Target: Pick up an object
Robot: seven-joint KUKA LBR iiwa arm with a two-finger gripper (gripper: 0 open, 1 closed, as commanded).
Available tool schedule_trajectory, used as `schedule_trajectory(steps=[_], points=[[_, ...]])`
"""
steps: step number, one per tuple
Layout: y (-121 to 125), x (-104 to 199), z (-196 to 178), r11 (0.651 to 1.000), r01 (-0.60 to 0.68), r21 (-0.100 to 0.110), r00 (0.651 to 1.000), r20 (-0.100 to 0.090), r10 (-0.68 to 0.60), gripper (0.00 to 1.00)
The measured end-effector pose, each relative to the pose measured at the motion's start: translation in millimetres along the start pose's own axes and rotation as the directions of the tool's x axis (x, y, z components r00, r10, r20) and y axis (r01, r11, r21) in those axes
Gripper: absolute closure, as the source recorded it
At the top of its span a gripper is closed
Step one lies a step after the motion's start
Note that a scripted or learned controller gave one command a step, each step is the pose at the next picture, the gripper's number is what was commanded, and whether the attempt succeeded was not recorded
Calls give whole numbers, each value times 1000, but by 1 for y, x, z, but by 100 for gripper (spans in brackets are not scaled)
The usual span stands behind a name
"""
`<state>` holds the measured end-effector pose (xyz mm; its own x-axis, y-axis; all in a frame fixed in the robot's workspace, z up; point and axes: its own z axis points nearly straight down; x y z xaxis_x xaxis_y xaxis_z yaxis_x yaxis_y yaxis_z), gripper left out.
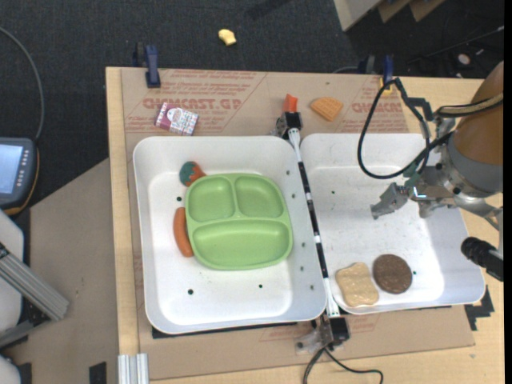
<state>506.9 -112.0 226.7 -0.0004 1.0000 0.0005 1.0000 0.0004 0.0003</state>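
contents, right white plastic bin [448,294]: round dark brown cookie-like disc [393,274] and pale tan bread-shaped piece [357,285], touching, at the near edge. my grey two-finger claw [387,206] hangs over the bin's middle, above and apart from both; whether its fingers are apart or together i cannot tell.

contents, left white plastic bin [160,294]: green three-compartment plastic tray [237,221], orange sausage-shaped toy [182,232] against its left side, small teal-and-red item [191,172] at its far left corner (partly hidden).

bench: orange wedge-shaped block [326,108], small printed packet [176,118].
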Motion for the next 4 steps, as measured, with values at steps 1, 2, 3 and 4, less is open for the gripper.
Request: schedule_trajectory(steps=[1, 2, 3, 4], points=[[-24, -35, 146, 1000, -5, 2, 1000, 1, 5, 0], [65, -91, 141, 1000, 0, -8, 1000, 7, 0, 0], [161, -105, 141, 1000, 3, 16, 1000, -18, -3, 0], [119, -112, 108, 1000, -2, 2, 1000, 0, 2, 0]])
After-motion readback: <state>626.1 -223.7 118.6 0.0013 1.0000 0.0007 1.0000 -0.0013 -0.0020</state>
